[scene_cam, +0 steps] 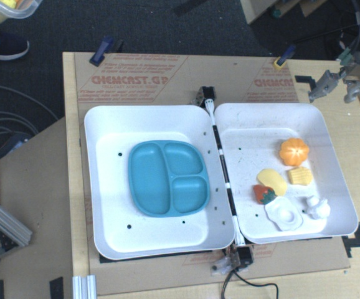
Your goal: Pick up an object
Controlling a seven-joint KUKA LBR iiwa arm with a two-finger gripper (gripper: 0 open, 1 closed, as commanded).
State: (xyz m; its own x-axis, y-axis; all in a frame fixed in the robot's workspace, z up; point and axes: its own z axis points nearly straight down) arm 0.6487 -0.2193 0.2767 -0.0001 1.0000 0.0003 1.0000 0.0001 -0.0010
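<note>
Gripper (334, 83) poised with fingers apart and nothing between them beyond the right bin's (248, 114) far corner; a sound pick probably descends squarely over the orange (294, 151), which sits clear of its neighbours.

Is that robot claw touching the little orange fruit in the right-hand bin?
Apart. The camera view shows the gripper up beyond the bin's far right corner, with bare white bin floor between it and the orange fruit.

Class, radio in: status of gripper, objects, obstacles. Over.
Gripper parked beyond right bin, holding nothing. Orange, other toy food clustered in right bin. Blue plate in left bin. Nothing blocking.
</note>
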